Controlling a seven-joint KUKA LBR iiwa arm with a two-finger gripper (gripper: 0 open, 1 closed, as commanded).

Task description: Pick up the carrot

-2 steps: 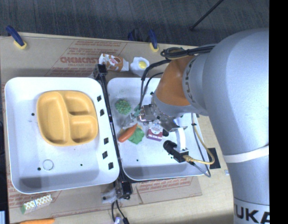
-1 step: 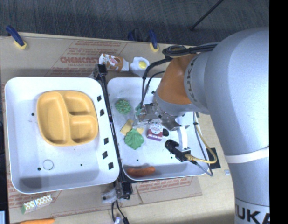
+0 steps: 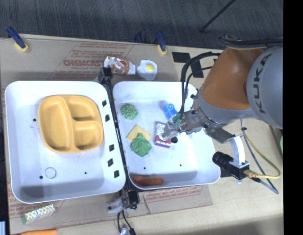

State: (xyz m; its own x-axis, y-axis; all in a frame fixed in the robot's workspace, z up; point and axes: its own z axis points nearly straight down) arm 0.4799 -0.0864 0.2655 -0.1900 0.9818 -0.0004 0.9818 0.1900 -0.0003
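At the bottom left edge we see the carrot [image 3: 38, 231] cut off, lying on the surface [image 3: 269, 199]. We cannot tell how the jaws stand above the right bin [image 3: 190, 173].

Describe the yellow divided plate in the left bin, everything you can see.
The yellow plate is a rounded rectangle that looks like moulded plastic, matte, with a raised rim. Ridges split it into three compartments: one long one on the view's left side and two smaller ones stacked on the right. It lies flat, right way up, on the floor of the left bin, in the bin's upper middle, clear of the walls. It touches the bin floor alone.
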